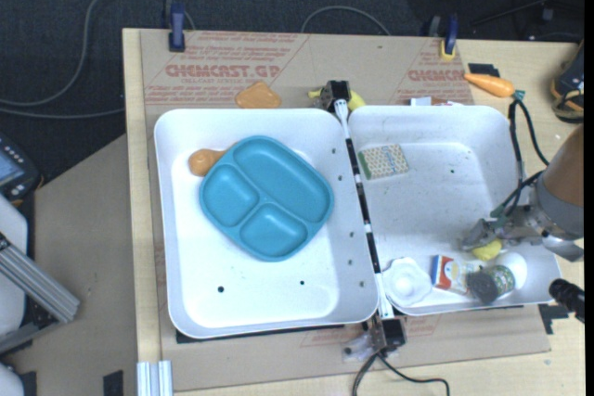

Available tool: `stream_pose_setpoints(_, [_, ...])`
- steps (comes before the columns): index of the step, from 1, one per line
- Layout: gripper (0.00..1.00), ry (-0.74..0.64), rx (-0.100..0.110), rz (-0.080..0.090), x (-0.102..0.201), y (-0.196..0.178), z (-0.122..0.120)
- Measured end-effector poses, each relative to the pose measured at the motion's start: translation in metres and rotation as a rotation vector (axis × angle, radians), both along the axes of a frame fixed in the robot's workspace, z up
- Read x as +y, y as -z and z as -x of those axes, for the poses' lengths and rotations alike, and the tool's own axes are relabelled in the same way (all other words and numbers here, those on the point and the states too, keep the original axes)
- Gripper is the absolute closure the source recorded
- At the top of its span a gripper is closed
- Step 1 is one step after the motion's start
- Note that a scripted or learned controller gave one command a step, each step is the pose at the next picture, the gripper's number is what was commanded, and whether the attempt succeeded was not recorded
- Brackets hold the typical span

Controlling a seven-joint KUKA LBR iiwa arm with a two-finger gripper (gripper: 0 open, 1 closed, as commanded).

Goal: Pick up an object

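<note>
In the camera view, two white bins are seen side by side on the bench. The left bin (186, 292) holds a blue divided plate (266, 197), with an orange piece (202, 161) touching its upper left edge. In the right bin (436, 130), a small patterned square (382, 161) lies near the upper left corner. Along the lower edge a white round lid (406, 279), a red and white packet (447, 273) and a dark greenish ball (489, 283) are lined up close together. The gripper (490, 235) is lowered at the right side of that bin, just over a yellow object (485, 248). Whether it is clamped or spread cannot be told from this slant
</note>
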State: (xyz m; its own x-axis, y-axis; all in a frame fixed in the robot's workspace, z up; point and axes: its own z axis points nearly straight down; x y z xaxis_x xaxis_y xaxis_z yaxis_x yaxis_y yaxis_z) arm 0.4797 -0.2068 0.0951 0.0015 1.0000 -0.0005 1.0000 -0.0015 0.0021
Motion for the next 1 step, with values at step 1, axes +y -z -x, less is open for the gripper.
stream_pose_setpoints(1, [1.00, -0.014, -0.007, -0.002, 0.0958, -0.0398, -0.0592])
